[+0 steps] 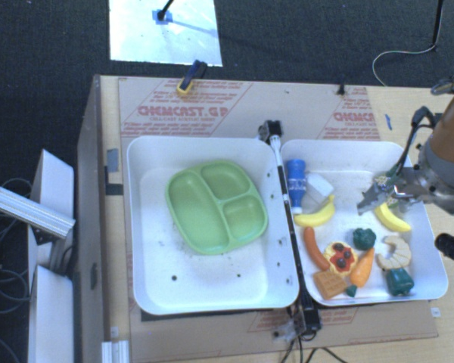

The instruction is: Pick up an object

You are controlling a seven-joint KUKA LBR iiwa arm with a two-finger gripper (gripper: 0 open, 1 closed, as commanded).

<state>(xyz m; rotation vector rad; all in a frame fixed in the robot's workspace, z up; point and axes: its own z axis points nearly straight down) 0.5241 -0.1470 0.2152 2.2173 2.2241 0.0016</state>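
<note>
The fingers point(380, 190) hang over the right bin point(437, 278), seemingly spread apart and grasping nothing; a small banana point(393, 218) lies just below them.

Small toy foods point(340, 257) scattered loose across the right bin point(439, 286)

Bench, two bins and clutter around them

A brown sheet point(234, 108) printed CHEMCAST covers the bench point(98, 225), and two white bins sit side by side on it, touching. The left bin point(147, 278) holds a green three-part plate point(216, 206), lying flat towards its far right corner. A black clip point(270, 131) sits where the left bin meets the right bin point(348, 151) at their far edge. A yellow-and-black clamp point(189, 78) grips the bench's far edge. Beyond it a pale sheet point(136, 21) lies on dark carpet point(30, 66).
</note>
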